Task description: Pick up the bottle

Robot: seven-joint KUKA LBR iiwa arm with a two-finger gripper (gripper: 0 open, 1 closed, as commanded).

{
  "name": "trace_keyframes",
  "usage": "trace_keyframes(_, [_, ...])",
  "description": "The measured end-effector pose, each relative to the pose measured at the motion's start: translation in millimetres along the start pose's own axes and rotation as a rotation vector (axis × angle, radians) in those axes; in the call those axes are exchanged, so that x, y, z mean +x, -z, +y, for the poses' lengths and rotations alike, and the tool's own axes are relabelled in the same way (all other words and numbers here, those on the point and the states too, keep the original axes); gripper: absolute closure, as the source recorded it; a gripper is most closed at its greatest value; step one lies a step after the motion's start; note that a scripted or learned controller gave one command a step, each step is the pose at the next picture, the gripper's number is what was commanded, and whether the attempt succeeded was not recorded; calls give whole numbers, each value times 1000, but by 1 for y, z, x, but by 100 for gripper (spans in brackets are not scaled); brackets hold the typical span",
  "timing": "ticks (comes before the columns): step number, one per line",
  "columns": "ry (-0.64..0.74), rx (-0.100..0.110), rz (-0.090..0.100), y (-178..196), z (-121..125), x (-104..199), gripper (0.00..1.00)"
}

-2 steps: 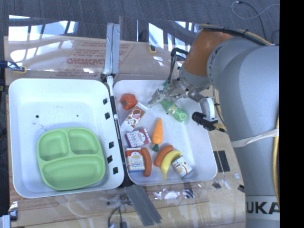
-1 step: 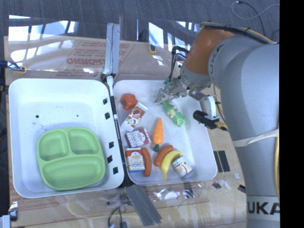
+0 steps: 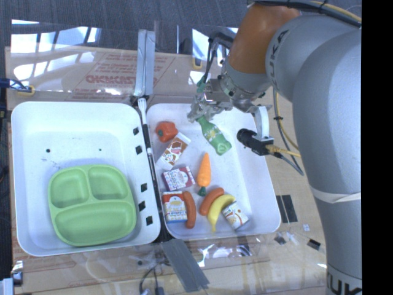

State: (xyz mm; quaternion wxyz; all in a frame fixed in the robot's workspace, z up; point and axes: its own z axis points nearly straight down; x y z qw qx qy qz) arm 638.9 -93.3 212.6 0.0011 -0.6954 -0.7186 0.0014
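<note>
Bottle: a green bottle (image 3: 215,137) is seen in the far part of the right bin (image 3: 261,192), tilted, its cap end toward the far left, its base toward the near right.
Pincer: the pincer (image 3: 201,110) is located at the far edge of the right bin, directly at the bottle's cap end; the bottle's neck appears to be met by the fingertips, though whether it is gripped cannot be told. Open or clenched: cannot be told.
Arm: the grey arm (image 3: 319,103) with its orange band (image 3: 261,39) is seen reaching in from the right, over the far right corner of the right bin.
Right bin, other contents: a red tomato-like piece (image 3: 166,131) is noted left of the bottle; a small carton (image 3: 174,152) just near of it; a carrot (image 3: 204,170) in the middle; a second carton (image 3: 178,179) left of the carrot; a third carton (image 3: 175,207) and a sausage (image 3: 190,210) at the near left; a second sausage (image 3: 212,200), a banana (image 3: 218,208) and a small can (image 3: 236,216) at the near right.
Left bin: a green divided plate (image 3: 92,204) is seen lying in the near part of the left bin (image 3: 37,121).
Tabletop: both bins are borne side by side on the tabletop (image 3: 295,226).
</note>
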Motion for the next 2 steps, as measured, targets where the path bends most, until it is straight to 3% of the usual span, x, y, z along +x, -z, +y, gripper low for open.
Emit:
trace_keyframes(1, [341, 2, 1, -22, -7, 21, 100])
trace_keyframes(2, [99, 2, 0, 11, 20, 78, 100])
